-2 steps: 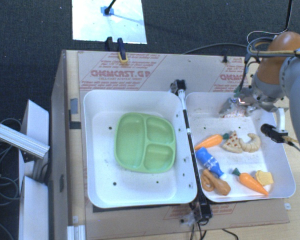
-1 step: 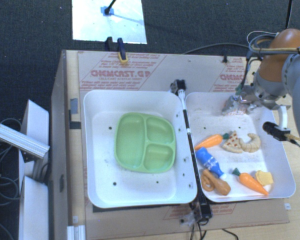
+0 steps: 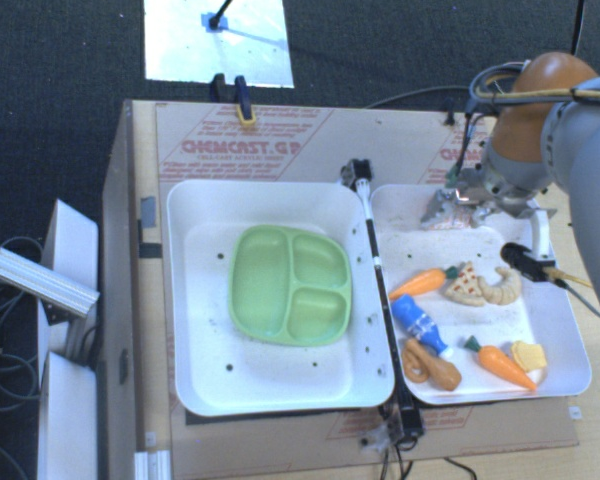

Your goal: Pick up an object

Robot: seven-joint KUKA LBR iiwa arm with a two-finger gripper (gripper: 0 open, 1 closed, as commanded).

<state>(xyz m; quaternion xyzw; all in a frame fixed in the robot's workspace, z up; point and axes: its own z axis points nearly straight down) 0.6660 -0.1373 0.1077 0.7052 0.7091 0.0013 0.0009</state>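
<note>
A grey KUKA arm (image 3: 580,138) with an orange band reaches in over the right-hand white bin (image 3: 565,373), its gripper (image 3: 450,208) hanging low over the bin's bare far corner with nothing between its fingers — whether they stand apart or together cannot be told at this distance. The pickable toys lie nearer the camera than the gripper in that same bin: a carrot (image 3: 418,284) and a pizza slice (image 3: 467,284) just beside each other, a pale shrimp-like piece (image 3: 502,286) next to the slice, then a blue-and-white bottle (image 3: 420,328), a brown pretzel-like piece (image 3: 428,364), a second carrot (image 3: 502,365) and a yellow chip-like piece (image 3: 528,354) toward the bin's near edge. Beside the toy bin, across the black divider (image 3: 375,268), the left-hand white bin (image 3: 195,268) holds a green sectioned plate (image 3: 290,286). The step in hand looks like the approach, with no object yet chosen or touched. The next move would call for carrying the gripper toward the camera — the first carrot and pizza slice are the closest candidates — then lining the fingers across one toy's narrow side and descending cleanly, since neighbours sit close enough to be nudged.
</note>
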